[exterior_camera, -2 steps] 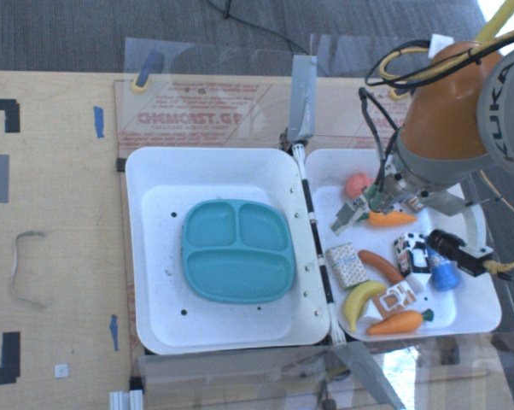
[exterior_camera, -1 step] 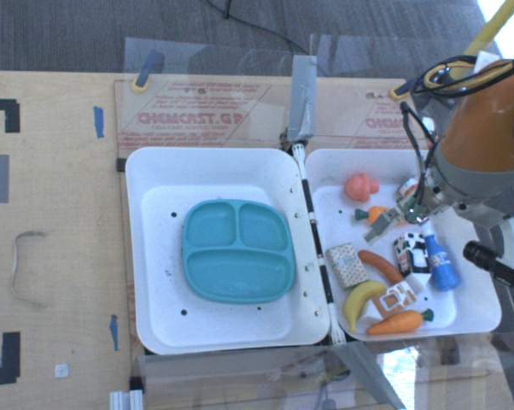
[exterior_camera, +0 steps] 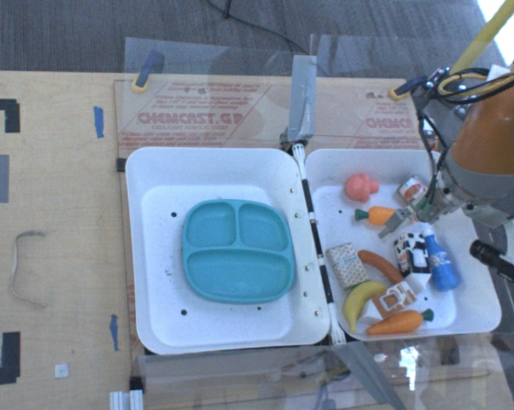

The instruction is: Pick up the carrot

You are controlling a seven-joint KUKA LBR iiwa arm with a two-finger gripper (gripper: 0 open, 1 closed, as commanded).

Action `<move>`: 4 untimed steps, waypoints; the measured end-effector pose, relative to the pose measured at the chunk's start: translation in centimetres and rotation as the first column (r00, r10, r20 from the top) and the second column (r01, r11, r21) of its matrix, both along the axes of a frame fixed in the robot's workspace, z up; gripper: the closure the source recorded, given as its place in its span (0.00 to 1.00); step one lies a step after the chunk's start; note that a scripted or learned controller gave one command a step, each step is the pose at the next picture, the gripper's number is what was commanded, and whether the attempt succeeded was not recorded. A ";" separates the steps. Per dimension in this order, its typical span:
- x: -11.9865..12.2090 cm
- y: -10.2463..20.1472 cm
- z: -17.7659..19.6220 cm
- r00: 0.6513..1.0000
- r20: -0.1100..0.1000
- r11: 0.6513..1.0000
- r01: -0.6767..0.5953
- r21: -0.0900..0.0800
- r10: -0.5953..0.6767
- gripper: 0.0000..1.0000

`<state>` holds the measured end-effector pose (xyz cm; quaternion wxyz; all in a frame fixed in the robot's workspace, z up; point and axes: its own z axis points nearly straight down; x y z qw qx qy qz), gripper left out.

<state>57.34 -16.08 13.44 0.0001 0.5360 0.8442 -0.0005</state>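
Observation:
Two orange, carrot-like toys lie in the right bin. A long carrot with a green stub lies along the front wall. A short orange piece with a green tip sits near the bin's middle. My gripper hangs low over the right bin, just right of the short orange piece and close to touching it. The grey arm with its orange band comes in from the right. The long carrot lies well in front of the gripper, untouched.
Crowding the right bin are a pink toy, a small can, a black-and-white toy, a blue bottle, a sausage, a banana and two small boxes. A teal divided plate lies in the left bin.

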 end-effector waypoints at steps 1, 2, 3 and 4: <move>2.8 -1.4 -4.7 0.999 0.009 0.999 -0.051 -0.002 0.051 0.00; 3.0 -1.4 -3.6 0.999 0.015 0.999 -0.052 -0.004 0.052 1.00; 5.8 5.1 -4.5 0.991 0.008 0.991 -0.133 -0.002 0.133 1.00; 5.7 5.1 -4.6 0.991 0.006 0.991 -0.134 -0.002 0.134 0.00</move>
